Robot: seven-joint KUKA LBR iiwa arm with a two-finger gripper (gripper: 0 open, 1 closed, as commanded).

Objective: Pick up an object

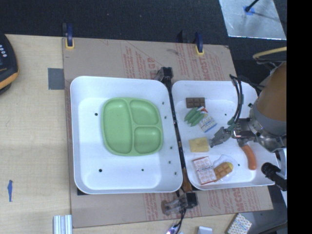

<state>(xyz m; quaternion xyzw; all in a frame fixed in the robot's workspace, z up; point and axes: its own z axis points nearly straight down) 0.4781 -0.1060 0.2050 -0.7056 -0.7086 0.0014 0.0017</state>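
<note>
Grey gripper (pixel 218 137) just beside yellow cheese block (pixel 199 144), right bin (pixel 243 180)

One fixed camera looks steeply down from above at a slight slant, far enough back to take in the whole bench (pixel 34 130), both white bins (pixel 78 130) side by side, and dark floor beyond its far edge.

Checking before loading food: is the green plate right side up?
Yes. The green plate lies flat in the left bin, compartments facing up.
</note>
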